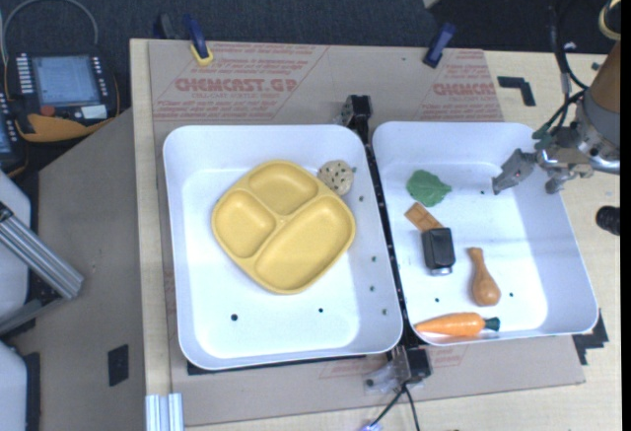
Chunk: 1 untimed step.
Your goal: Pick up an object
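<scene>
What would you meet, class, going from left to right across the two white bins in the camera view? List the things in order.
yellow divided plate → cookie → black block → chicken drumstick → gripper

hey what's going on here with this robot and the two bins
A robot arm reaches in from the right, with its gripper hovering open above the right bin. It holds nothing. That bin contains a green leafy toy, a small brown piece, a black block, a toy drumstick and a carrot. The left bin holds a yellow divided plate with a cookie at its edge.
</scene>
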{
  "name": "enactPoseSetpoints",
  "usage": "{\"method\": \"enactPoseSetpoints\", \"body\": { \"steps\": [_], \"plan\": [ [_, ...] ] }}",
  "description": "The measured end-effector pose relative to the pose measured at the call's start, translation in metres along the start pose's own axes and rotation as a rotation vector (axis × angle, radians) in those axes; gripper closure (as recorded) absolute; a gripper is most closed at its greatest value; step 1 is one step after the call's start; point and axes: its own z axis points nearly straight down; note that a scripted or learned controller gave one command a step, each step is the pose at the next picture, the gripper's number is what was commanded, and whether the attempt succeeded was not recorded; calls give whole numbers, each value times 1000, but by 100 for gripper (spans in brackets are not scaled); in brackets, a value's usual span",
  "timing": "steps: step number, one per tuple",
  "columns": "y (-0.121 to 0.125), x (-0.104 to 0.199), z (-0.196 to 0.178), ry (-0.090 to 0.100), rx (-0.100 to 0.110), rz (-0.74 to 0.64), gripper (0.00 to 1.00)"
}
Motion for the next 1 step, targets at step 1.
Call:
{"method": "enactPoseSetpoints", "body": {
  "steps": [1],
  "plan": [
    [3,1,-9,-3,-15,-4,0]
  ]
}}
